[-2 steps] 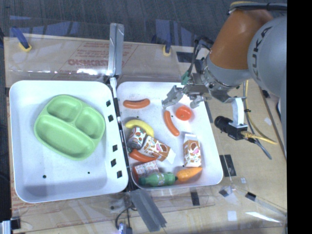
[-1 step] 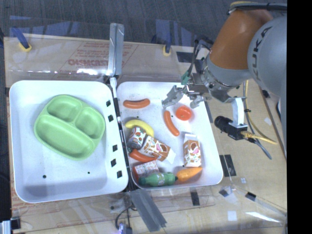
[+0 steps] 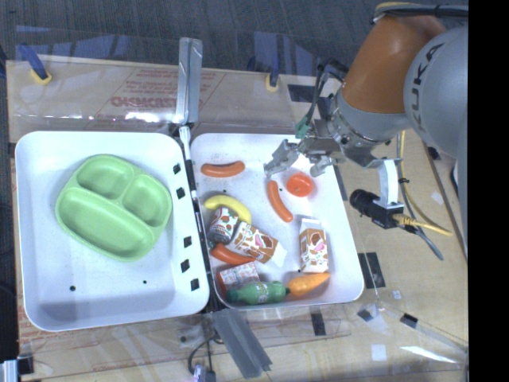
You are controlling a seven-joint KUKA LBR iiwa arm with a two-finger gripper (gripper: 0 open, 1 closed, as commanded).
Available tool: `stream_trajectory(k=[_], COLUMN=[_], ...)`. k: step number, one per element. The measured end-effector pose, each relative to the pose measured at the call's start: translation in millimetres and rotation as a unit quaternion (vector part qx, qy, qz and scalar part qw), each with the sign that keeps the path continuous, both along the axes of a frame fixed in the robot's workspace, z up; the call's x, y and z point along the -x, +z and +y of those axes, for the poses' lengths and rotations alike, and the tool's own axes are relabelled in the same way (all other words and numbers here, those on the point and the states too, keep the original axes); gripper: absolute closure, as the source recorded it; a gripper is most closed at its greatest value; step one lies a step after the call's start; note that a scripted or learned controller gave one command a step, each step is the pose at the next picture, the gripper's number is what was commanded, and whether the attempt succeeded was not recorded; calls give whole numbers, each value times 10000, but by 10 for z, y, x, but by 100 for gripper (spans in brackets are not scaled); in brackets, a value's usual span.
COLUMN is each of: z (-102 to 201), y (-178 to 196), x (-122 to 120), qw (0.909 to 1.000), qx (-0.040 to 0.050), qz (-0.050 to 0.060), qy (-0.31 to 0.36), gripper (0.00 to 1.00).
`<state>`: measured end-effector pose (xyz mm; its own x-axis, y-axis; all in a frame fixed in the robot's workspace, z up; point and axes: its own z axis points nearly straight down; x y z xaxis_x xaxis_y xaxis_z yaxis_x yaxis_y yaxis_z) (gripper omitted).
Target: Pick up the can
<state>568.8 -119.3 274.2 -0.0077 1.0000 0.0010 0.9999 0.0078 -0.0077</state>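
Observation:
The can point(image 3: 222, 224), with a red, white and brown label, stands near the left wall of the right bin point(image 3: 343, 213), just under a yellow banana point(image 3: 229, 206). A similar printed can or packet point(image 3: 258, 243) lies tilted right beside it. My gripper point(image 3: 300, 161) hangs over the upper middle of the right bin, up and to the right of the can and well apart from it. Its two grey fingers point(image 3: 278, 158) are spread open with nothing between them. A small orange-red round fruit point(image 3: 300, 185) sits just below them.
The right bin also holds two sausages point(image 3: 223, 168) point(image 3: 278, 200), a small carton point(image 3: 313, 250), a carrot point(image 3: 307, 283), a green bottle point(image 3: 256, 293) and a further red sausage point(image 3: 229, 255). The left bin point(image 3: 40, 277) carries a green divided plate point(image 3: 114, 205).

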Motion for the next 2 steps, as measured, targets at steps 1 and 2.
stream_trajectory(k=[1,2], z=[161,160], y=[-1347,-1339], x=[-867,-871], qw=[9998,9998], qx=[6,7], qz=[-1,-7], qy=[-183,-183], gripper=[0,0])
